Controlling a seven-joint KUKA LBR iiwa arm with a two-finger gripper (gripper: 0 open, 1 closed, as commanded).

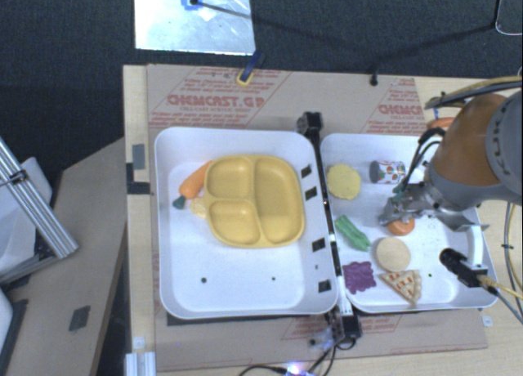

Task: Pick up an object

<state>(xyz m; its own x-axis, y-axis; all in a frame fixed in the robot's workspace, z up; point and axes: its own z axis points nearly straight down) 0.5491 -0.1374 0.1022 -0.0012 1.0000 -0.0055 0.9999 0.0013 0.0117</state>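
Yellow divided plate (249, 200) with a carrot (194, 179) at its edge lies far left of the pincer (398, 212). Nearer left sit a yellow disc (344, 181) and green piece (352, 232). Directly beneath the pincer, seemingly touching, an orange piece (401, 226); whether it is gripped, I cannot tell.

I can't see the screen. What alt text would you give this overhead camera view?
A grey robot arm reaches from the right into the right white bin, its gripper low over an orange toy piece among other toy foods. The left white bin holds a yellow divided plate with a toy carrot beside it.
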